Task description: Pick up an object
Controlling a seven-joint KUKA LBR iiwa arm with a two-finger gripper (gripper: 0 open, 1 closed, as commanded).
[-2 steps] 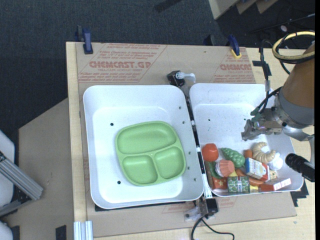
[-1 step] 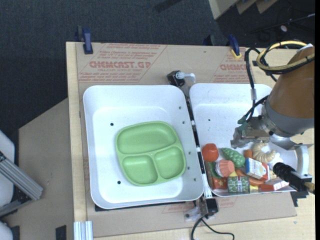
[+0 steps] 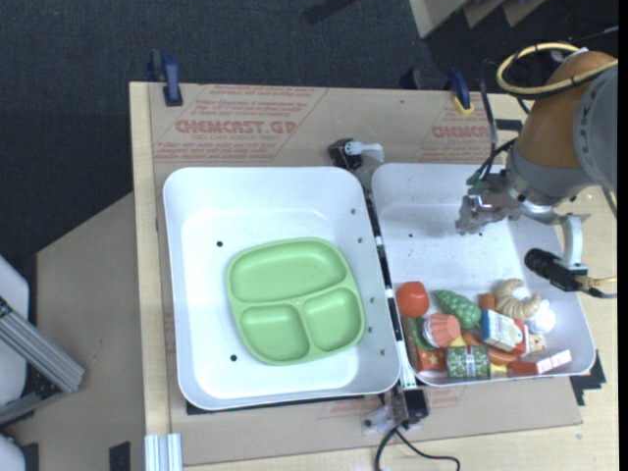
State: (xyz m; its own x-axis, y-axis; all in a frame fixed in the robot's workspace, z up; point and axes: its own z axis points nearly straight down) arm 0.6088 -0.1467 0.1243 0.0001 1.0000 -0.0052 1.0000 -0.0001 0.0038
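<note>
A heap of small toy foods lies in the near part of the right bin [image 3: 432, 253]: a red tomato-like piece [image 3: 412, 298], a green vegetable [image 3: 459, 308], a small green can [image 3: 468, 363], a white carton [image 3: 503, 331] and a beige pastry [image 3: 521, 297]. My gripper [image 3: 476, 216] hangs over the far half of that bin, well above and behind the heap. I see nothing between its fingers. The arm's orange band [image 3: 559, 116] rises to its right.
The left bin [image 3: 196, 263] holds a green divided plate [image 3: 294, 298]. A black clamp-like part [image 3: 345, 151] sits at the far junction of the bins. Blue clips [image 3: 169, 71] hold the cardboard base. A black fitting [image 3: 549, 268] juts over the right bin's right rim.
</note>
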